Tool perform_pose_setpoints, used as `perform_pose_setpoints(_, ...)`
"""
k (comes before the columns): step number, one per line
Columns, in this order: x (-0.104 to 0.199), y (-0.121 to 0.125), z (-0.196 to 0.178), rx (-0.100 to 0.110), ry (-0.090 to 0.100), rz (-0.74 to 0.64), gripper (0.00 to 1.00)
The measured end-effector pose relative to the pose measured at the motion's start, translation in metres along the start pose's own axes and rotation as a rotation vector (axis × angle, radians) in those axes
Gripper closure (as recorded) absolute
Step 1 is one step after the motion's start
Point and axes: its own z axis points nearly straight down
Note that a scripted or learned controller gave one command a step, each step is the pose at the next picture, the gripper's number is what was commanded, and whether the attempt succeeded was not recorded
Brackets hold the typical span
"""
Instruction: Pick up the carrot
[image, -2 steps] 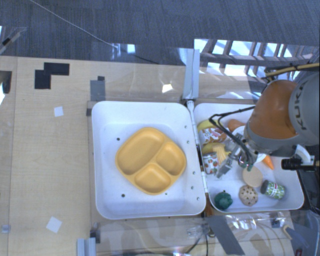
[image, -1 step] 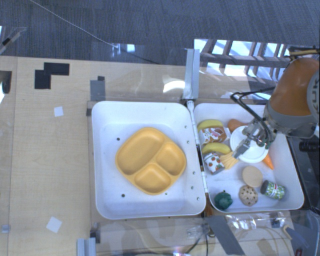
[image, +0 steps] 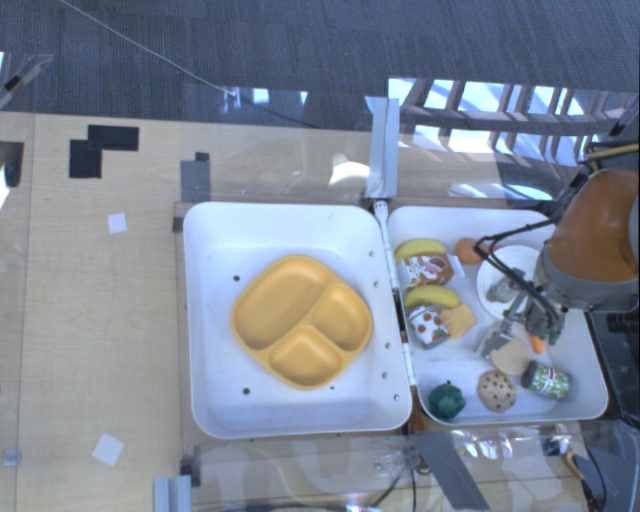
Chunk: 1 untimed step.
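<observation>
The bench (image: 90, 330) is pale wood, and on it sit two shallow white bins side by side. The left bin (image: 215, 400) carries a yellow divided plate (image: 302, 320), tilted on the diagonal, near its middle. The right bin (image: 590, 395) is crowded, and the arm (image: 598, 235) leans in over its far right part, grey below its orange band. Its gripper (image: 522, 322) hangs low among the objects; from here I cannot tell how it is set, nor whether it has hold of anything. Along the bin's left side lie two bananas (image: 421, 248), each with a red-and-white can (image: 428, 270) just below it, and a cracker (image: 460, 320) beside the lower can. A green vegetable (image: 446, 400) sits at the near edge, a speckled cookie (image: 497, 391) and a green can (image: 548, 380) to its right. The carrot (image: 539, 345) shows as a small orange sliver just beside the gripper, above the green can.
</observation>
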Motion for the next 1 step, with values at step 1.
perform_pose_setpoints(1,0.0189,-0.0425,-0.0024,-0.006,-0.001,-0.029,0.0)
